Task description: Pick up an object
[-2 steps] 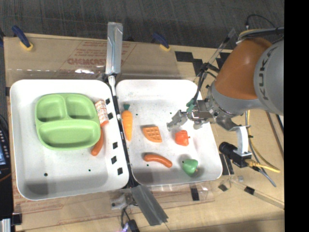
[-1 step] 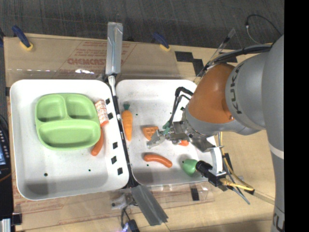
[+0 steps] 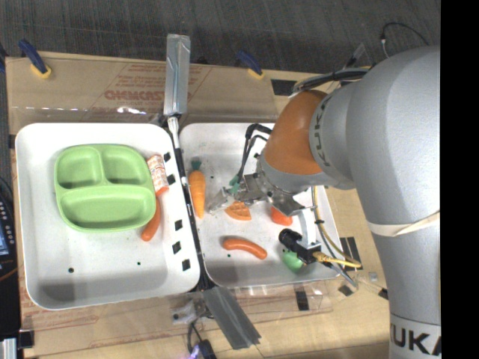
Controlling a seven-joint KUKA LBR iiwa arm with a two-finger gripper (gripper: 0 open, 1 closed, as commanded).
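Camera view puts the gripper (image 3: 224,198) low in the right white bin (image 3: 224,137), just beside the orange plastic wedge (image 3: 239,212); its state cannot be told. Light, rigid, likely slippery, the wedge suits a grasp across its flat sides.

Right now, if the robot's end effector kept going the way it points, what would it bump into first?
Most likely the orange slice-shaped toy lying just below the end effector in the right bin. The toy carrot lies further left. Depth is hard to judge from this slanted view.
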